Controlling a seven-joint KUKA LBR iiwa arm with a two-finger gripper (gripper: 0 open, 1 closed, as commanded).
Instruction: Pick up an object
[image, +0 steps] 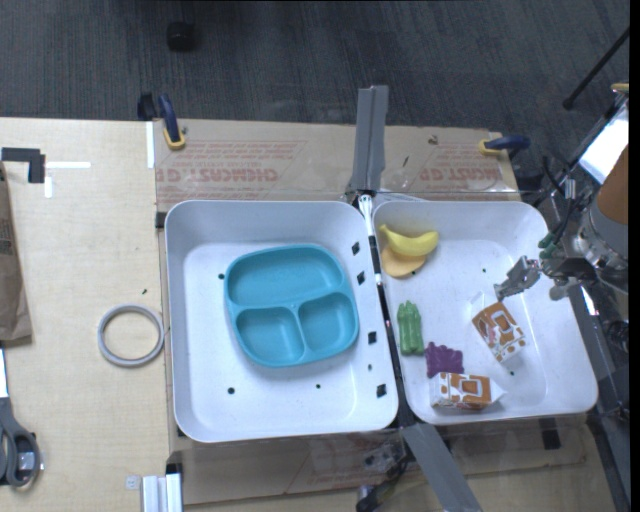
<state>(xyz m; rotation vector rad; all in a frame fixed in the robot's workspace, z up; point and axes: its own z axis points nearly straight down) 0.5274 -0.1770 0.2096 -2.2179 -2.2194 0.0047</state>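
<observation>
pale wood bench (80, 250) over dark carpet, two white bins. left bin (190, 300) has a blue divided tray (290, 305). my fingers (520, 275) hover spread, nothing in them, over the right bin (560, 390), just above an orange-white packet (498, 332). banana (408, 248), green piece (410, 328), purple piece (445, 357) sit near the divider.

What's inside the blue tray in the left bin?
The blue tray has three compartments, all showing bare blue plastic, with nothing lying in them. What is beneath the tray, on the left bin, is covered.
</observation>
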